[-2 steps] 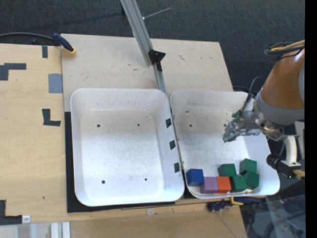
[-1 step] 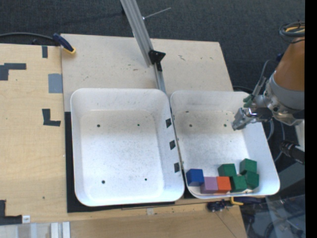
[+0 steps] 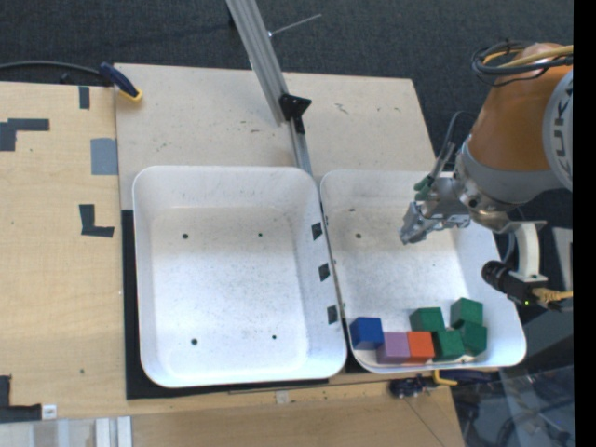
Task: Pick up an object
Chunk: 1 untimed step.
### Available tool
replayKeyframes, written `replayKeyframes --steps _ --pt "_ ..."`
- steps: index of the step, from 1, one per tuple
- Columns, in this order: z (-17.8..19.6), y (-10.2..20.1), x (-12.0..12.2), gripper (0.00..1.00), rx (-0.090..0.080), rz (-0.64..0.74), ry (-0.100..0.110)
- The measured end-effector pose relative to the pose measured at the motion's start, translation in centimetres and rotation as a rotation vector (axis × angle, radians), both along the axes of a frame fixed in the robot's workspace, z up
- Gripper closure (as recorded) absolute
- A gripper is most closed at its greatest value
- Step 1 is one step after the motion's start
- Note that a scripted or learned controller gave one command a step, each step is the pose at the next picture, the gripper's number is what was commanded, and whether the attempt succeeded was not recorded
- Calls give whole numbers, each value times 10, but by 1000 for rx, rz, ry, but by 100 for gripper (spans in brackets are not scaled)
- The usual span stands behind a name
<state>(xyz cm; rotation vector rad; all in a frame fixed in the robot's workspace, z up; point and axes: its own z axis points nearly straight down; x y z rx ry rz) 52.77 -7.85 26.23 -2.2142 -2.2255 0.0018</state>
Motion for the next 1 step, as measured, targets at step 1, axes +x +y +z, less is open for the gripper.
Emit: replayKeyframes --steps 1 --pt "-15 46 10 100 0 0 1"
